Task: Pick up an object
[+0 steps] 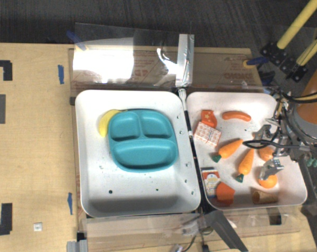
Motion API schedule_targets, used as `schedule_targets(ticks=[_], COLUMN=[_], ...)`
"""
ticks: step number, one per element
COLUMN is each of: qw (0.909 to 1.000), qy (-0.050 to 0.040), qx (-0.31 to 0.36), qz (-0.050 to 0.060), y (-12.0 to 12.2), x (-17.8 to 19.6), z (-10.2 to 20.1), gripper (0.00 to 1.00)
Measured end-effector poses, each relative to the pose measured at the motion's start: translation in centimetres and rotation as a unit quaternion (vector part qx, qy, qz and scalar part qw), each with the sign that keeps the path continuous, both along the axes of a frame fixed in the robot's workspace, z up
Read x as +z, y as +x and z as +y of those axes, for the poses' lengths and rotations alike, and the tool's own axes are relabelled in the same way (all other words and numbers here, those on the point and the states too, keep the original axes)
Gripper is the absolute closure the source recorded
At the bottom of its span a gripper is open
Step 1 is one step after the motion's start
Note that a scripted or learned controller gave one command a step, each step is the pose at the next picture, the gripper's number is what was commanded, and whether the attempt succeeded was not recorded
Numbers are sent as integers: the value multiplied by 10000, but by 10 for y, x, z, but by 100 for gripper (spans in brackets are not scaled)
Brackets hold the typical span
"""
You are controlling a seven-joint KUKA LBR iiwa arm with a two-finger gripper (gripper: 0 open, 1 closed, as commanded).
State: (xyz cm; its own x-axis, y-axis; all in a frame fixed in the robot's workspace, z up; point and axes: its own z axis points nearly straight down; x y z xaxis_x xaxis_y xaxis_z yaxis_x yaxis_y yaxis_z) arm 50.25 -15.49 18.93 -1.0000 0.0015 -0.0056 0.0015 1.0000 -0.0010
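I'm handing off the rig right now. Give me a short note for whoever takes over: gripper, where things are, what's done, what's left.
Gripper: low in the right bin, over an orange round toy; finger state unclear, nothing visibly held.
Right bin: two toy carrots, a sausage, small boxes.
Left bin: teal divided plate on a yellow item.
Done: no pick confirmed. Left: grasp and lift one object.

Robot lab/test cell: plywood bench w/ black + blue tape markers, two white bins taped down, toy plastic food, clear shield sheet, dark carpet floor, yellow stand legs.
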Motion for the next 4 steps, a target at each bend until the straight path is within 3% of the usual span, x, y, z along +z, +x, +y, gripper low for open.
schedule_targets(ticks=[1,2,3,4], qw=[10000,9999,9982,9982], qy=[-11,-26,5,5], qx=[26,36,-599,-599], qz=[-47,-120,-40,-25], y=[4,9,91,90], x=[-100,-86,-99,-100], z=[24,25,34,34], gripper=[0,100,100,0])
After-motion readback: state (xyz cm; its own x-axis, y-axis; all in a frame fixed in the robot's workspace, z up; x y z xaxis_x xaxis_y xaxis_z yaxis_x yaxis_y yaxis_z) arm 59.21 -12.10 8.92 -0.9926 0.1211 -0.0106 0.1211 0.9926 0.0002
